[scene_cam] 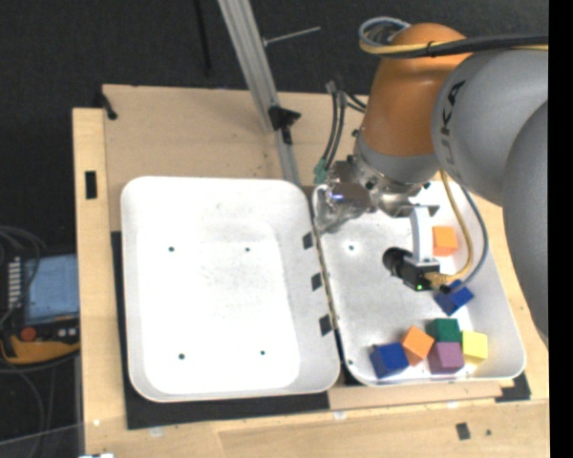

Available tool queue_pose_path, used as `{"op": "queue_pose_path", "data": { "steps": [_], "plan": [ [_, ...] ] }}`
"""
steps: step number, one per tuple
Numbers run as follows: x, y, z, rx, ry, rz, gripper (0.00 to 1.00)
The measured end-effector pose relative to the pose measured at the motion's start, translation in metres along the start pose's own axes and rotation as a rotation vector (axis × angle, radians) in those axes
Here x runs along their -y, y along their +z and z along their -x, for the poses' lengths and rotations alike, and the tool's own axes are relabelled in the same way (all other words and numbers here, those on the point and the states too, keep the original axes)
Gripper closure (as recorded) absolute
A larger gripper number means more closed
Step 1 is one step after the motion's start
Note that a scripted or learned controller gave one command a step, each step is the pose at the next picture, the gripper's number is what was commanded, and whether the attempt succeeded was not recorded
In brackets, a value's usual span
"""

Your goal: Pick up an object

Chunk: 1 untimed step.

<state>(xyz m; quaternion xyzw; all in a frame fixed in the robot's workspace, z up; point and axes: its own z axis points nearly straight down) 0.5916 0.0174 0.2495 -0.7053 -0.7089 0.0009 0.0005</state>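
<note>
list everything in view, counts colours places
left bin: 1, white, on bench
right bin: 1, white, beside it
orange blocks: 2, orange, right bin, far right and near cluster
blue blocks: 2, blue, right bin, right side and near cluster
green block: 1, green, near cluster
purple block: 1, purple, near cluster
yellow block: 1, yellow, near cluster
pole: 1, silver, behind bins
cabled device: 1, blue-grey, left of bench
arm: 1, grey/orange, from right
gripper: 1, metallic, over right bin's far left corner
</note>
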Motion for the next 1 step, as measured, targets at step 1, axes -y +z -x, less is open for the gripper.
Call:
{"op": "queue_pose_path", "data": {
  "steps": [1],
  "plan": [
    [0.0001,0.0142,-0.0513,0.000,-0.001,-0.002,1.00]
  ]
}}
